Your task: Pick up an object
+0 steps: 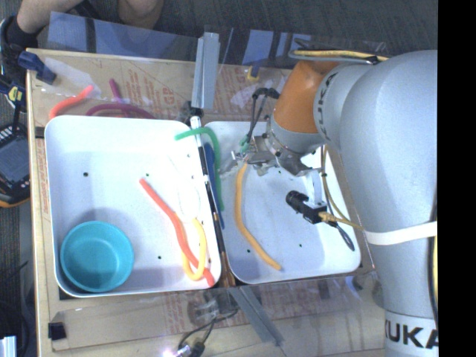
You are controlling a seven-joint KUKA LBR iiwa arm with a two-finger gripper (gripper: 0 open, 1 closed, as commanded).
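Over the right bin [338, 262] the end effector [256, 155] hangs low near the back wall; whether it grips anything I cannot tell. Just beside it a yellow cord [245, 218] starts and runs forward along the bin floor.

"KUKA" can be made out in dark capital letters on the grey arm [394, 199], down at the lower right near its base, with the last letter cut off by the edge. Faint red print is seen on the counter [149, 76] behind the bins, but it can't be read.
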